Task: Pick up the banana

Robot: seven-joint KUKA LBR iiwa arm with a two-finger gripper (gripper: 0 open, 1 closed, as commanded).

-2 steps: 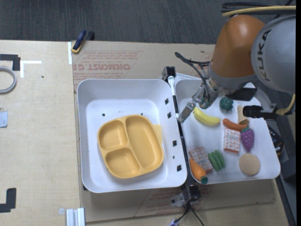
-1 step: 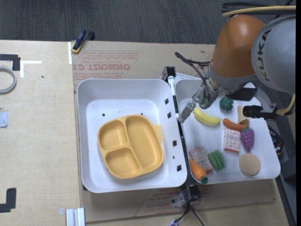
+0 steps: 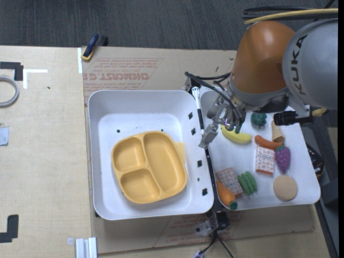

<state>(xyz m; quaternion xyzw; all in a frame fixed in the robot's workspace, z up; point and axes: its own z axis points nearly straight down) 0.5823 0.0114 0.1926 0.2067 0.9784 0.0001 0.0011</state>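
Yellow banana | right bin | just beside hand

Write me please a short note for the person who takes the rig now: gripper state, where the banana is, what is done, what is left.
Gripper: low over the right bin, near its left wall, just left of the banana. Whether it is open or shut cannot be read from this view. Nothing is seen in it.
Banana: lying in the right bin's upper left part, among the other toy foods.
Left bin: has the yellow plate.
Done: arm is brought to the banana.
Left: grasp the banana and lift it out.
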